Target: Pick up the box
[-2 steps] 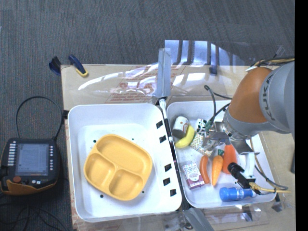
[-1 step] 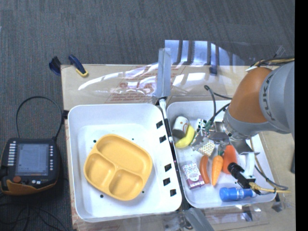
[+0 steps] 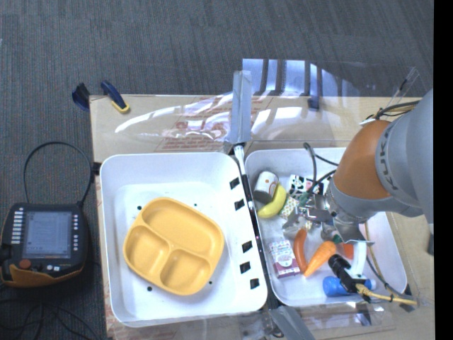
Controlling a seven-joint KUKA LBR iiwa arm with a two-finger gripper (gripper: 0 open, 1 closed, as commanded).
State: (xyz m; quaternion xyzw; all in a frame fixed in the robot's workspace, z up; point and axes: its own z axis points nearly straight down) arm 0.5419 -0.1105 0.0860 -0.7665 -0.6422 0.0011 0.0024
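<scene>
The grey arm with its orange band [image 3: 368, 172] hangs over the right white bin [image 3: 396, 261]. Its gripper [image 3: 322, 218] (finger state: cannot tell) sits near the small pink-and-white carton box [image 3: 282, 258], just left of the carrots; approach stage, needing a leftward descent.

The grey arm [image 3: 414, 154] reached in from the right. Its orange band bent downward. The hand [image 3: 322, 218] hung low.

Dark grey ribbed carpet [image 3: 141, 41] around a pale wooden bench [image 3: 177, 119], evenly lit.
</scene>
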